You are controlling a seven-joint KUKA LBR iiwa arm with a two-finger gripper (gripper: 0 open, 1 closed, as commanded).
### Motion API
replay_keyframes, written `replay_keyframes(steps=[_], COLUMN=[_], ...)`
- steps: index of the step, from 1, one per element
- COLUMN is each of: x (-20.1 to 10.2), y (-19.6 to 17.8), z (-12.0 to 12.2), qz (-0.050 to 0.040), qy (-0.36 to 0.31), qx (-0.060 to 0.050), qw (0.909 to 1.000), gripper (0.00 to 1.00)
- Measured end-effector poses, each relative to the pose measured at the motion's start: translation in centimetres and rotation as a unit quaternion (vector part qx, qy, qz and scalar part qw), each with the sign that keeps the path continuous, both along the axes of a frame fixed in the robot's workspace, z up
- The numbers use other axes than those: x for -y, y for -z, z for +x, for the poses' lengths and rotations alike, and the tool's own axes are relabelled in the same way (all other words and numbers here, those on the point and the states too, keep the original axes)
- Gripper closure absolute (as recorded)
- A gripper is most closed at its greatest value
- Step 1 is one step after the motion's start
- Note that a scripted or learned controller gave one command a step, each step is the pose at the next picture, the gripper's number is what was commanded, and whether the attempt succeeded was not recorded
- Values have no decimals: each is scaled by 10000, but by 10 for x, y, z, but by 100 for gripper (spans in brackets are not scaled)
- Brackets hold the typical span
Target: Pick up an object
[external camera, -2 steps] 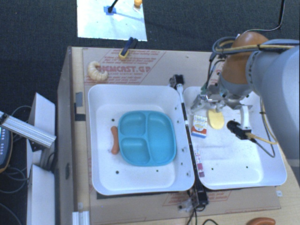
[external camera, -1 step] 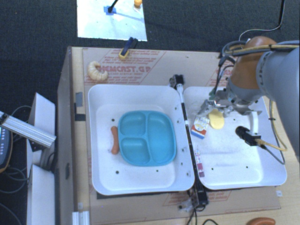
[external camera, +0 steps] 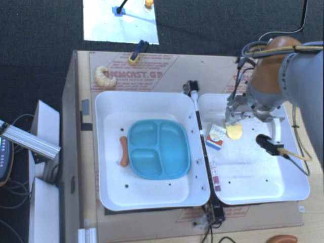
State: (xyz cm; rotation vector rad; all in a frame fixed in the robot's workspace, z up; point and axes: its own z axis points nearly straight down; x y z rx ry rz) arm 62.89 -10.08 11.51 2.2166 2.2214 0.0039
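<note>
While the arm point(external camera: 298, 80) reaches in from the right, the gripper point(external camera: 233, 117) sits low over the rear left part of the right bin point(external camera: 253, 186), not far from its back wall. Can't tell if the gripper is wide or narrow: its tip is small and blurred against the white floor.

Closest thing is a flat yellow piece point(external camera: 234, 131). It is roughly round and lies on the bin floor directly in front of the gripper. Touching it or just short of it, can't tell which.

Just left of the yellow piece is a small carton point(external camera: 216, 136), white with a red and blue end. It lies skewed on the floor, close to the wall shared with the other bin. Carton and yellow piece are touching or nearly so.

In the middle of the left bin point(external camera: 109, 135) is a blue divided plate point(external camera: 158, 149), right way up, with three compartments. An orange sausage point(external camera: 123, 151) lies on the bin floor just beside the plate's left rim, running front to back.

On the bench point(external camera: 167, 72) behind the bins, a pale curled pastry point(external camera: 105, 77) sits near the left bin's rear left corner. A yellow and dark tool point(external camera: 137, 52) lies at the bench's far edge.

Beyond the bench, a white sheet point(external camera: 120, 14) lies on the dark floor with a small orange thing point(external camera: 148, 3) on it.
</note>
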Motion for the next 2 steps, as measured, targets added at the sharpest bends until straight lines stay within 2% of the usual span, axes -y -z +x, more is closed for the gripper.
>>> replay_keyframes(steps=[1, 2], x=[0, -11], y=[0, 25], z=[0, -3], qz=[1, -9], qy=[0, 0], qx=[-1, 35], qw=[10000, 10000], gripper=[0, 0])
